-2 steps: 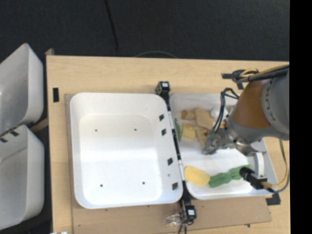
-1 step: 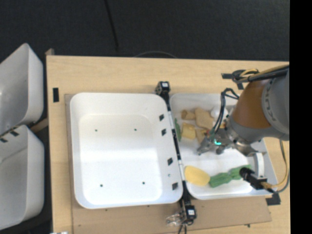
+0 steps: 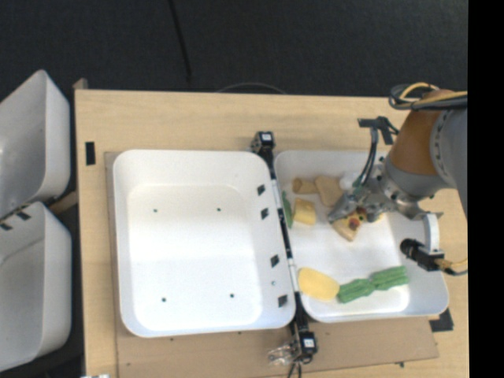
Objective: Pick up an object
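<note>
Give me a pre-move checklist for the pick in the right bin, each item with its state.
1. Gripper is over the right bin: ok.
2. A target lies under it, the tan piece with a red spot: ok.
3. Object seen between the fingers: cannot tell.
4. Neighbours stand apart from the target: yellow block ok, tan block cannot tell.
5. Green toy and yellow piece lie away from the gripper, at the near wall: ok.

My bench (image 3: 197, 120) is pale wood. Two shallow white bins sit side by side on it: left bin (image 3: 193, 242), right bin (image 3: 370, 254).
</note>
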`<state>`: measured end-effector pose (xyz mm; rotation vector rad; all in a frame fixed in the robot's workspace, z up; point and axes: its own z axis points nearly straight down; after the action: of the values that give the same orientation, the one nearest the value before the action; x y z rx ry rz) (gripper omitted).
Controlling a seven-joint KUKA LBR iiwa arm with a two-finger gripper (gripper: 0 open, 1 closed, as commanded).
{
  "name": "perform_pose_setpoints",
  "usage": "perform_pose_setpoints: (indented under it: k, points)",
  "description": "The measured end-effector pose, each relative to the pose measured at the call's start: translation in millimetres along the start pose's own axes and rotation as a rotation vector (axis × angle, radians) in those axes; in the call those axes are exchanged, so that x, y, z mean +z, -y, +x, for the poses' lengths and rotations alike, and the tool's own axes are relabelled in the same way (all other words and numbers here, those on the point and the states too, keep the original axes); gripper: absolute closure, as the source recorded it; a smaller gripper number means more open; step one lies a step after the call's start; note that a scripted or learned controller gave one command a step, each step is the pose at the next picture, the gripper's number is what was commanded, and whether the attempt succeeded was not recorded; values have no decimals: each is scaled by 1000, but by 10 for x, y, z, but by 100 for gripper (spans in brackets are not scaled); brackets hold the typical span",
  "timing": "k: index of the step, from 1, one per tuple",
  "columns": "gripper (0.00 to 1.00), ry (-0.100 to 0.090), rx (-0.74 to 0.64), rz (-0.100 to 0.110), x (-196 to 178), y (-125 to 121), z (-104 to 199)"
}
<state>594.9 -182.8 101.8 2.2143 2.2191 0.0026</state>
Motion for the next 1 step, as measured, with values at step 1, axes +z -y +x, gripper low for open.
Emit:
perform_pose_setpoints:
  k: [1]
  points:
    - [0, -4, -1, 3, 4, -392, -1]
